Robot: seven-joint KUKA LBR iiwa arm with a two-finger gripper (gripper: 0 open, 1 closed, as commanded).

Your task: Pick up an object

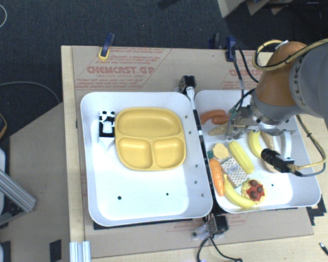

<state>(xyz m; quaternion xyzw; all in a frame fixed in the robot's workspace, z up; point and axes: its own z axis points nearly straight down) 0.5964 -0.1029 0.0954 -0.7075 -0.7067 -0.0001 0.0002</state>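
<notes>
My gripper (233,125) hangs low over the upper part of the right bin (300,192), under the orange-banded wrist. Just to its left lies a reddish sausage (212,116). Below it are a yellow corn cob (241,156) and a pale cheese wedge (222,150). An orange carrot (217,177) lies by the bin's left wall. A banana (236,198) curves along the bin's front with a red berry piece (255,189) on it. A second banana (255,144) lies right of the corn. Nothing shows held in the gripper.
The left bin (147,201) holds a yellow divided plate (150,137) and a small black-and-white object (106,125). A grey checkered piece (235,173) sits between carrot and corn. A black cable (279,162) from the arm crosses the right bin's right side.
</notes>
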